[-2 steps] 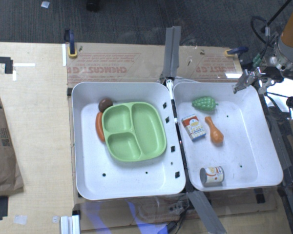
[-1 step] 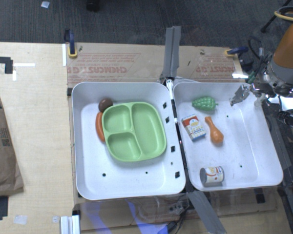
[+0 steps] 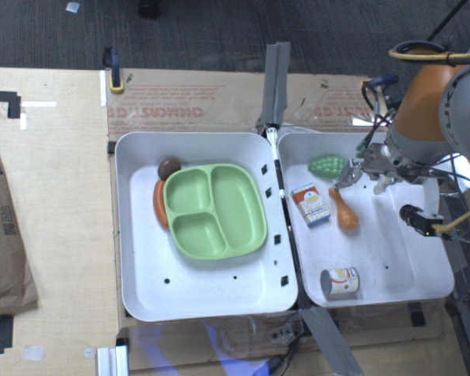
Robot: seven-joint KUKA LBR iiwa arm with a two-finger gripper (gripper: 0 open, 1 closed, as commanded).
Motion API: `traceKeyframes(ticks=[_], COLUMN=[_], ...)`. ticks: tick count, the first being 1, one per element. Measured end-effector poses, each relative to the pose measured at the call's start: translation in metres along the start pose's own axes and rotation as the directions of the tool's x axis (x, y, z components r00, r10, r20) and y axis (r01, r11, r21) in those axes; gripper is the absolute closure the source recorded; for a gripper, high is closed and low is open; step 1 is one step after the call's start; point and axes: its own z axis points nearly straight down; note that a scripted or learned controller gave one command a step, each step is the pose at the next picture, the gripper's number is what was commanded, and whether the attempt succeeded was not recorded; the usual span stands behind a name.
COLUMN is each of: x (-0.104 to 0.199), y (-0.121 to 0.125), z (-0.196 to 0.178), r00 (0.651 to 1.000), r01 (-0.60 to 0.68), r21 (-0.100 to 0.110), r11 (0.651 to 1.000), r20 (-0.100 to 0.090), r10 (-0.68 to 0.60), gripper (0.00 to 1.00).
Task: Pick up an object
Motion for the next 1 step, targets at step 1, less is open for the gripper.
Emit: traceKeyframes(ticks=[1], x=[0.0491], y=[-0.0334], z=[0.0132], r00=[0.994], r01=[0.113], r21=[-0.012], r11=[0.993], r20=[0.004], r10=[-0.113], gripper=[0.0])
